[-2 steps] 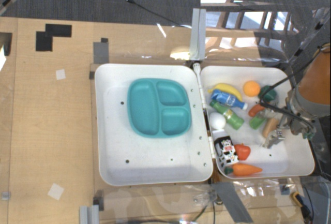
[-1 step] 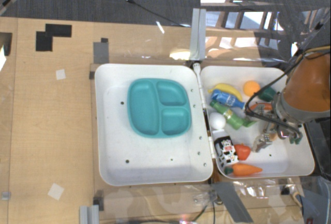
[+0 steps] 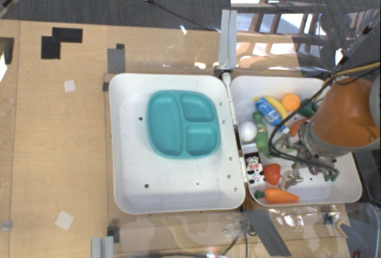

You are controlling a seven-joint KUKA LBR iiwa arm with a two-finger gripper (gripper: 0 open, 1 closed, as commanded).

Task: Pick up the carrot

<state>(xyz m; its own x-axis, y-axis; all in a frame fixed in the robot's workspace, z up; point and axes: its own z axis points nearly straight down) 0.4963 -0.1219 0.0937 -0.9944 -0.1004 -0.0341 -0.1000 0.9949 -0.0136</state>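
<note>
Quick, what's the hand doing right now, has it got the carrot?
Hand: above the right bin, grip state cannot be told. Carrot lies in the bin, not held.

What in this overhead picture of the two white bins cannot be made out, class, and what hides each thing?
- Gripper, camera view: the orange-banded wrist covers it, so its state is unclear.
- Right white bin's far side: hidden beneath the arm.
- Green item beside the orange ball: partly behind the arm and cables.
- Small black-and-white printed object: too small to identify.
</note>
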